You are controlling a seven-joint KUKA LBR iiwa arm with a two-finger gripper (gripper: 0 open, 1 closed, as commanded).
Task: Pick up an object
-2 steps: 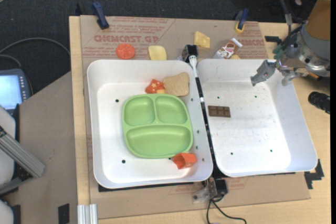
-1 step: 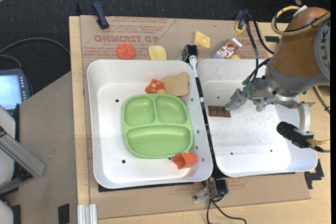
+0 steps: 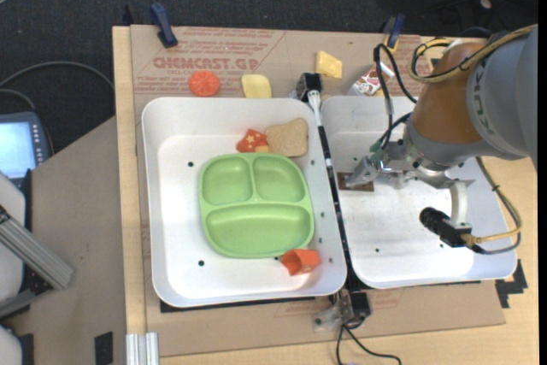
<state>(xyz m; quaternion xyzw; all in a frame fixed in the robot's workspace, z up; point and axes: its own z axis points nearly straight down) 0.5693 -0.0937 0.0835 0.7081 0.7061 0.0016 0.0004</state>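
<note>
My gripper (image 3: 366, 174) hangs low over the left part of the right bin (image 3: 402, 265), close to the divider between the bins. A small dark brown thing (image 3: 353, 182) lies at its tip on the bin floor; whether it is held is unclear. The left bin (image 3: 167, 184) holds a green divided plate (image 3: 255, 205), a tan slice of toast (image 3: 288, 137), a small red and yellow piece (image 3: 251, 140) beside the toast, and an orange block (image 3: 299, 261) at the plate's near edge.
On the cardboard behind the bins lie an orange-red disc (image 3: 203, 83), a pale yellow piece (image 3: 255, 86), a yellow wedge (image 3: 328, 64) and a red-and-white packet (image 3: 367, 84). The grey arm (image 3: 487, 103) with cables covers the right bin's far right side.
</note>
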